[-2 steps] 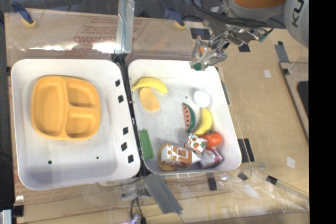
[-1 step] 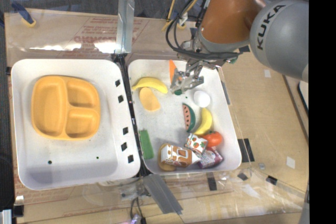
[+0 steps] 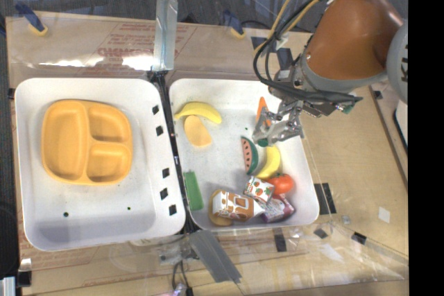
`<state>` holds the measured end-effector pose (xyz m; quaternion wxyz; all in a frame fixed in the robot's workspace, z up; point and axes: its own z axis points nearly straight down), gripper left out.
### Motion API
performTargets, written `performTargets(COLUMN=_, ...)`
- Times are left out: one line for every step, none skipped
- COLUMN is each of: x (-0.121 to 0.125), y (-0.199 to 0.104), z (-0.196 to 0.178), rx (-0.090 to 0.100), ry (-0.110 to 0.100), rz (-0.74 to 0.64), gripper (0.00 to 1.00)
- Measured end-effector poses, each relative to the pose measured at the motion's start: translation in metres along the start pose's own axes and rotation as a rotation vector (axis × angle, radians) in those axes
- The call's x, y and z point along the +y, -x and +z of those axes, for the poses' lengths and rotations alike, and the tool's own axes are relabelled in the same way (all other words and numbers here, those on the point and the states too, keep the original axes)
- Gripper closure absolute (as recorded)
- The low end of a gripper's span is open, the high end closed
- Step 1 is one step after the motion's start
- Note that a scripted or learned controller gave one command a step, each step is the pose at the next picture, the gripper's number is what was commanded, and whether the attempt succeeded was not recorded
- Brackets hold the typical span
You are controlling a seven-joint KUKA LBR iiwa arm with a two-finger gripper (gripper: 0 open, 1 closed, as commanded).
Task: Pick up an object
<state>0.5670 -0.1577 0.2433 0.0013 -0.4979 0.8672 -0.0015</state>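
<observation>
Two shallow white bins sit side by side on the bench, on brown cardboard with clear plastic film over it. Inside the left bin (image 3: pixel 35 218) lies a yellow divided tray (image 3: pixel 87 141). My arm comes in from the right, and my gripper (image 3: pixel 276 127) hangs over the right bin (image 3: pixel 229 90), near its right wall. Its metal fingers point down, but I cannot tell if they are spread or pressed together, and I see nothing between them. Just under my gripper lie a watermelon slice (image 3: pixel 248 153) and a small banana (image 3: pixel 272 161), touching each other. A bigger banana (image 3: pixel 198 111) lies near the divider, beside a pale orange piece (image 3: pixel 198 133). Near the front wall sit a tomato (image 3: pixel 282 184), a juice carton (image 3: pixel 232 205) and a green block (image 3: pixel 192 189).
</observation>
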Motion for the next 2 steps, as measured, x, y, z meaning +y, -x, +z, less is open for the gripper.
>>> performTargets(x=0.024, y=-0.002, z=0.106, rx=-0.001, ry=0.012, rz=-0.353, gripper=1.00)
performTargets(x=0.049, y=0.032, z=0.012, rx=-0.002, ry=-0.004, rz=-0.440, gripper=1.00)
